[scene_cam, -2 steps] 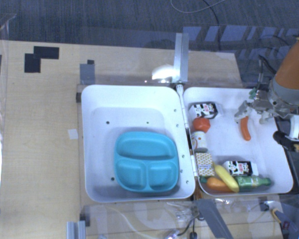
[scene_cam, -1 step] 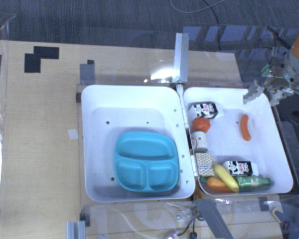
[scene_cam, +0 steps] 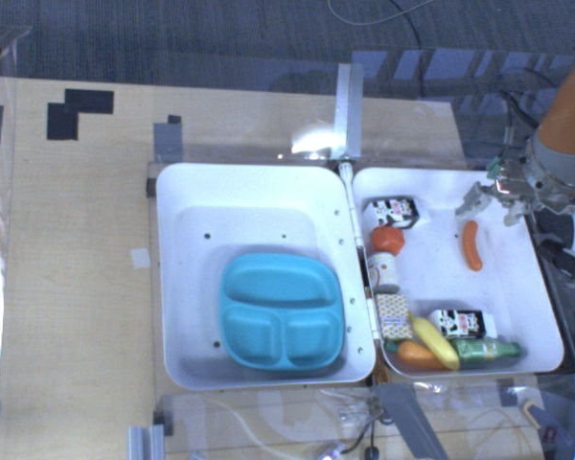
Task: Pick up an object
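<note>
We see the blue tray [scene_cam: 282, 310] in the left bin [scene_cam: 187, 257]. In the right bin [scene_cam: 546, 324], the sausage [scene_cam: 472, 244] lies lengthwise, near-to-far. Above it, our gripper [scene_cam: 492, 205] hangs spread, holding nothing. The cartons' [scene_cam: 393, 211] print is unreadable.

You have two white bins [scene_cam: 172, 257], one blue tray [scene_cam: 281, 308], two cartons [scene_cam: 393, 211], one sausage [scene_cam: 472, 245], one banana [scene_cam: 434, 341], one green bottle [scene_cam: 487, 352].

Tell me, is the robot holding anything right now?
No. The gripper is open above the right bin, with nothing between its fingers. The sausage lies below it, untouched.
</note>
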You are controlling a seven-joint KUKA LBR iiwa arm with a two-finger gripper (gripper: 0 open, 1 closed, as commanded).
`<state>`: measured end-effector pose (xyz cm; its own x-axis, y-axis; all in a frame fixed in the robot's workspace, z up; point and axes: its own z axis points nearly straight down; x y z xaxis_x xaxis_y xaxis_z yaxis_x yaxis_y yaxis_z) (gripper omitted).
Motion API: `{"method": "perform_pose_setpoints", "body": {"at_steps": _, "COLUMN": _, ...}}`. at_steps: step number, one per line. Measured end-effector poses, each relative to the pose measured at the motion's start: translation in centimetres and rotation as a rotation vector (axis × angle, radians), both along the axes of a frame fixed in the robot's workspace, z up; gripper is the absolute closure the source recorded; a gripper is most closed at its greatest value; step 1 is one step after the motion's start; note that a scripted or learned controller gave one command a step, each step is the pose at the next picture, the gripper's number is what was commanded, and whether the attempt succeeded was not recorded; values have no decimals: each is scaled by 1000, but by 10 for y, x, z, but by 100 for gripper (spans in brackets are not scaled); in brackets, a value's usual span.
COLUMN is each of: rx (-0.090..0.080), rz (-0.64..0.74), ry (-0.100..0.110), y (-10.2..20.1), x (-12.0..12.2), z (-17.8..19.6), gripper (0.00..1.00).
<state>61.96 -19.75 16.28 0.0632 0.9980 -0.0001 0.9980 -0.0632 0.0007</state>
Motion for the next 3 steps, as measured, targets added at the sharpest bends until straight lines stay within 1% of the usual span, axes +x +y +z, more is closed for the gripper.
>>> {"method": "perform_pose_setpoints", "body": {"at_steps": 1, "rx": 0, "rz": -39, "ry": 0, "y": -5, "x": -6, "z": -69, "gripper": 0}}
{"method": "perform_pose_setpoints", "body": {"at_steps": 2, "rx": 0, "rz": -36, "ry": -3, "y": -4, "x": -4, "z": -59, "gripper": 100}}
{"method": "perform_pose_setpoints", "body": {"at_steps": 3, "rx": -1, "rz": -100, "ry": -4, "y": 35, "x": 7, "z": 32, "gripper": 100}}
